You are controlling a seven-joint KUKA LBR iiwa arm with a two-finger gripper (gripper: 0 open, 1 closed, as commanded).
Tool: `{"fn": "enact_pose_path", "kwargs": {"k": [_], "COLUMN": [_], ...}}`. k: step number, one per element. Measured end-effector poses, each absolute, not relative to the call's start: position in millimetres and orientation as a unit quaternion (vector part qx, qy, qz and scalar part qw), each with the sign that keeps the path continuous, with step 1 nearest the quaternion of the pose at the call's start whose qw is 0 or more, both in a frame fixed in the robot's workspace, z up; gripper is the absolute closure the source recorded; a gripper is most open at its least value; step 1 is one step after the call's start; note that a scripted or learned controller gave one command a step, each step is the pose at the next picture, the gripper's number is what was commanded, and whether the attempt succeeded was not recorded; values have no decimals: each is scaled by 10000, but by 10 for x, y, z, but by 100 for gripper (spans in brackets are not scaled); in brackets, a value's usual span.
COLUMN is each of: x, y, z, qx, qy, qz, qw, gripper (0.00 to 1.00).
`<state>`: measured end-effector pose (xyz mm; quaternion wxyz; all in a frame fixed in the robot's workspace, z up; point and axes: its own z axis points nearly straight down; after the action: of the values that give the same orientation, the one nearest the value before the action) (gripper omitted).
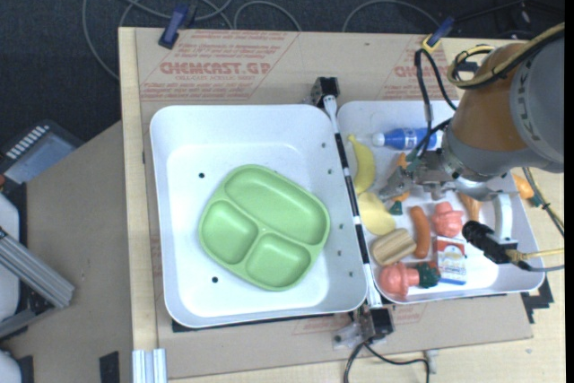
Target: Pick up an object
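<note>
- Gripper (420,178): low inside the right bin (529,278), at the far-left part of the pile, under the grey arm (538,103) with its orange band (484,108). Whether it is apart, together or clamped on anything cannot be told; the wrist hides it.
- Right bin, contents: blue-capped bottle (401,138) at the far edge, just left of the arm; yellow banana (362,162) along the left wall; pale yellow piece (375,214) near of it; tan bread roll (392,245); orange carrot-like stick (421,231); pink-red lump (445,219); pink round toy (395,280) at the near-left corner; small printed carton (452,265) beside it. All lie close together, several touching.
- Left bin (175,139): holds a green divided tray (262,226), lying flat, well apart from the gripper.
- Bench (224,63): brown board carrying both bins side by side.
- Step in hand, judged: descent or grasp attempt among the far-left items of the right bin. No item is seen held, so the pick counts as not yet done.
- Candidate object, judged: whatever lies directly under the wrist, between the bottle and the carrot-like stick; its identity is unclear.
- Next move calls for: a firm closing on a single piece, then a straight lift clear of the bin wall without dragging neighbours.
</note>
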<state>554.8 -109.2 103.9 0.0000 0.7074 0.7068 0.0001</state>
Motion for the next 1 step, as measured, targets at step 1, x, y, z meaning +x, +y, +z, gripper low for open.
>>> {"fn": "enact_pose_path", "kwargs": {"k": [1], "x": [6118], "y": [-986], "z": [846], "qx": [7067], "qy": [7075], "qz": [3], "qw": [8], "gripper": [0]}}
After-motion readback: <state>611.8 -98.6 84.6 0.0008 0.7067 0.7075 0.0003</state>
